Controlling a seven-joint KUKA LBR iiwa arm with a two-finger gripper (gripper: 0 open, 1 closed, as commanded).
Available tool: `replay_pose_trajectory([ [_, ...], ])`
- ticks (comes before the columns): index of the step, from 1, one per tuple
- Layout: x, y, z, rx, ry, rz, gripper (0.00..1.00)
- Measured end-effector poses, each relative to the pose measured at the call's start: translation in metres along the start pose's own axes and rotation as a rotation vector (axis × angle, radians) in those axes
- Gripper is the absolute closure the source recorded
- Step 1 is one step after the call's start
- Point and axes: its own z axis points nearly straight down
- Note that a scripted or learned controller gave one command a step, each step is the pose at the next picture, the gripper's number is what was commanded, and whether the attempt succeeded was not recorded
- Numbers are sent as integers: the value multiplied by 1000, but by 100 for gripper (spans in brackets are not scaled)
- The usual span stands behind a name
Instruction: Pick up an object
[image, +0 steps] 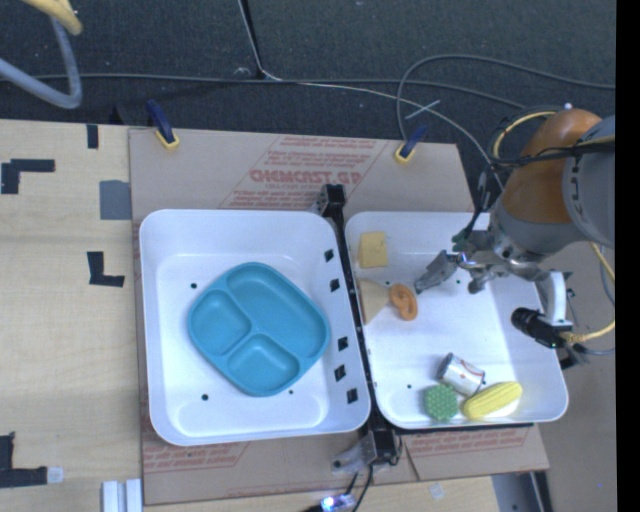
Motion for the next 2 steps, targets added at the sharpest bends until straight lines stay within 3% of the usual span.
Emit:
replay_pose_trajectory([
  [1, -7, -5, 48, -3, -1, 0, 0],
  [2, -6, -5, 36, -5, -1, -2, 100],
])
